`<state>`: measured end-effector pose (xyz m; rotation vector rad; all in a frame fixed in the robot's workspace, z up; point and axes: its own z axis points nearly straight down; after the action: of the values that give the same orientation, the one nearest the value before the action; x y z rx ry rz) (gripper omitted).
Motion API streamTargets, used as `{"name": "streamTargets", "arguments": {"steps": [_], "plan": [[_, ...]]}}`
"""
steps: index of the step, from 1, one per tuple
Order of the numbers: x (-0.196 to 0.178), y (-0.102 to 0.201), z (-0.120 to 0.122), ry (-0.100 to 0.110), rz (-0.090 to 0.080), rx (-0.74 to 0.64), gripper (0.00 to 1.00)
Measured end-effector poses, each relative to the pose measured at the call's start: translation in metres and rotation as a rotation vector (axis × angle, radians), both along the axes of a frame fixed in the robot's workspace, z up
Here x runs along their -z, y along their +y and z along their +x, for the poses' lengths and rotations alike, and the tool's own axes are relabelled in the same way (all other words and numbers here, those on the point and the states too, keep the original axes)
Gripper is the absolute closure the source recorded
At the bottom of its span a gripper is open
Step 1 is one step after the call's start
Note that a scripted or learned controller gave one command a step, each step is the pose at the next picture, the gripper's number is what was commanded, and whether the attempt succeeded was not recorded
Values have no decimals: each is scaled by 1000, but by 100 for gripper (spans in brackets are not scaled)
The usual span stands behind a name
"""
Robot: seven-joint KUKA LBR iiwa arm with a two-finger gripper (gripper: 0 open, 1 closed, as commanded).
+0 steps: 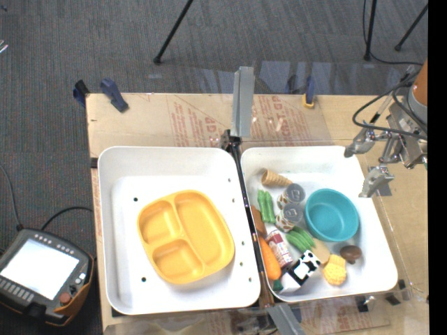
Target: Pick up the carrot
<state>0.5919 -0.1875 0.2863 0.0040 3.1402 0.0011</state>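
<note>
Taking the yellow divided plate (185, 236) as the landmark, it is sitting alone in the left bin (115, 187), and the carrot (269, 257) is lying just to its right, across the seam, against the left wall of the right bin (380, 218), with its length running toward the near edge. Crowding the carrot on its right are a small red can (280, 248) and a black-and-white toy (304, 266); farther right of the plate are sitting green bean pods (266, 206), a teal bowl (332, 214) and a piece of corn (335, 271). Farthest right of the plate, the gripper (374, 166) is hanging at the right bin's far right corner, well apart from the carrot and carrying nothing; whether its fingers are parted I cannot tell. I judge the reach is only beginning: the next move is calling for travel back toward the plate, over the bowl, then a descent with the fingers straddling the carrot's width, minding the bin wall and the can. The bins are resting on a brown board (181, 117), with dark carpet and stand legs beyond.
</note>
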Motion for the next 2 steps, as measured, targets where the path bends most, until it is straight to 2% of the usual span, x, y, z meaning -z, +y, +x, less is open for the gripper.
{"name": "streamTargets", "arguments": {"steps": [1,2], "plan": [[-4,-23,36,-1,-1,-3,0],[108,58,46,10,6,-92,0]]}}
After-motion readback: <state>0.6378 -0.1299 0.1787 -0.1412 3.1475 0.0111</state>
